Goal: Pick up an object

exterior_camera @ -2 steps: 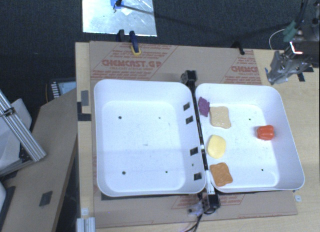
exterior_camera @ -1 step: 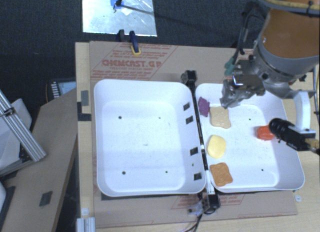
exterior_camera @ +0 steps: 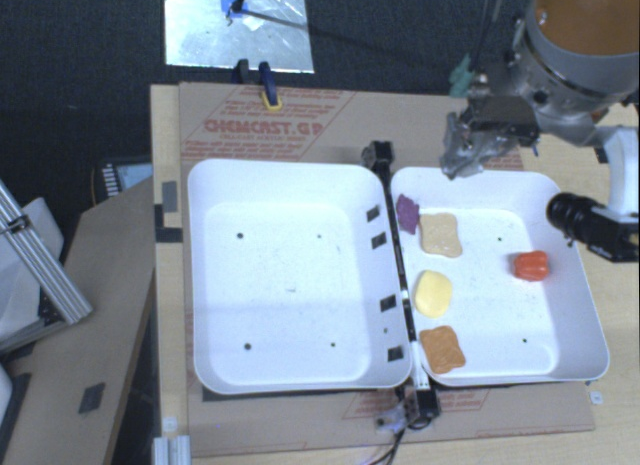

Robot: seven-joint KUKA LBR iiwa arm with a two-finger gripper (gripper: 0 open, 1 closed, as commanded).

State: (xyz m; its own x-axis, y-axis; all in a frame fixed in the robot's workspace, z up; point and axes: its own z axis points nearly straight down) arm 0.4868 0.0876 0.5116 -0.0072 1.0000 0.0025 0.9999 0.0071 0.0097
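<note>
my gripper (exterior_camera: 462,161) hangs above the right bin's (exterior_camera: 575,303) far rim, its opening not discernible. purple piece (exterior_camera: 407,213), tan piece (exterior_camera: 440,234), yellow piece (exterior_camera: 433,293) lie along the divider; orange piece (exterior_camera: 531,265) sits apart.

Arm (exterior_camera: 580,23) upper right (orange-banded), gripper (exterior_camera: 465,158) lowered.

Bright, even light from overhead, and the two white bins (exterior_camera: 290,283) glow close to washed out, the left bin paler along its near edge. A soft grey shadow covers the left bin's far half. Glare flares off the foil sheet (exterior_camera: 238,11) past the bench's far edge. The arm (exterior_camera: 580,23) at top right looks soft and slightly blurred; the dark floor falls into murk
</note>
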